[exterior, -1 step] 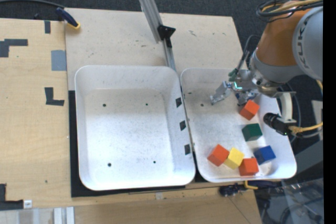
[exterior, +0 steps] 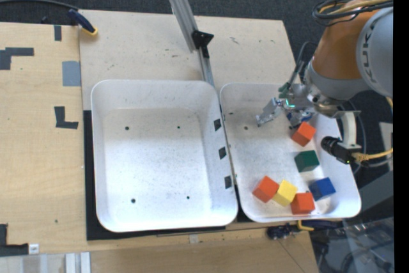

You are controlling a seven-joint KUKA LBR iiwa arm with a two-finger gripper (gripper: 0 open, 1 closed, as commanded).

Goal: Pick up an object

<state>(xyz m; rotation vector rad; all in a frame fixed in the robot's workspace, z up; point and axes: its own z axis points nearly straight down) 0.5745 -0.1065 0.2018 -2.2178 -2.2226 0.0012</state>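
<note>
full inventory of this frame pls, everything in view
orange blocks: 3, orange; one by the claw, two at right bin's near edge
yellow block: 1, yellow, between the two near orange ones
green block: 1, dark green, right bin
blue block: 1, blue, right bin
bins: 2, white, side by side
metal rail: 1, grey, slanting above bins
arm: 1, grey and orange, from right
claw: 1, over right bin

Counting six blocks: three orange (exterior: 303,133), one green (exterior: 307,160), one blue (exterior: 323,188), one yellow (exterior: 285,192). Two white bins (exterior: 102,99).
</note>
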